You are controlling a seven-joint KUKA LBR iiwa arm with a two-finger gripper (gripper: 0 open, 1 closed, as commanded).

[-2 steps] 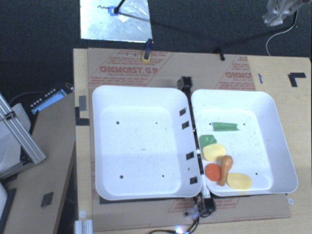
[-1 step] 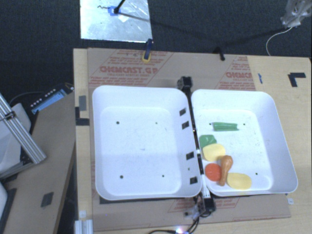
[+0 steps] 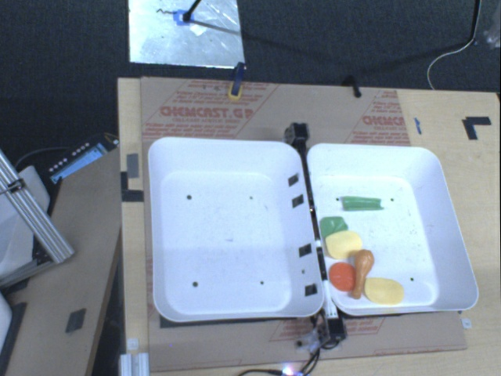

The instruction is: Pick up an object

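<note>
Green bean: lies alone at 12 o'clock of the toy pile, right bin. Probably light, stiff, slick; pinch mid-length. Gripper state: cannot tell.

You have two bins side by side on the bench: the left bin and the right bin, their inner walls touching along the middle. In the right bin, a long flat piece lies toward the far side, and nearer you, hard against the left wall, sit a small lump, a rounded piece just in front of it, a ball at the near-left corner, a drumstick-shaped piece beside the ball and an oval piece to its right. Beyond the bench's far edge, to the left, a square sheet lies on the floor.
</note>
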